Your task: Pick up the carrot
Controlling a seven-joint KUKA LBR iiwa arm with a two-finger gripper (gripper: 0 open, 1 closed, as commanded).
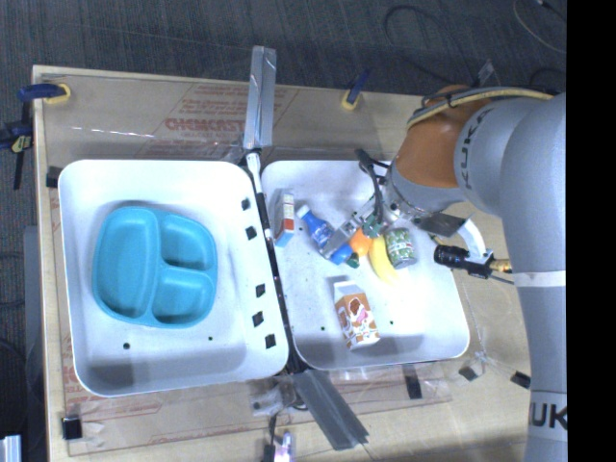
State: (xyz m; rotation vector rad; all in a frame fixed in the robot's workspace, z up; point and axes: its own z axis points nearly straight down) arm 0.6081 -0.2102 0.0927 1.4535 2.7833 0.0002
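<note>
The grey arm [525, 191] reaches in from 3 o'clock; its tool [371, 221] sits over the carrot [360, 243]. I cannot tell its grip state, so the pickup looks unfinished.

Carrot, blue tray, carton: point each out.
carrot [362, 244], camera view, on its orange body.
blue tray [154, 263], camera view, on the ridge between compartments.
carton [355, 318], camera view, on its printed face.

blue divided tray [154, 264], blue bottle [323, 234], carton [355, 319]
</note>
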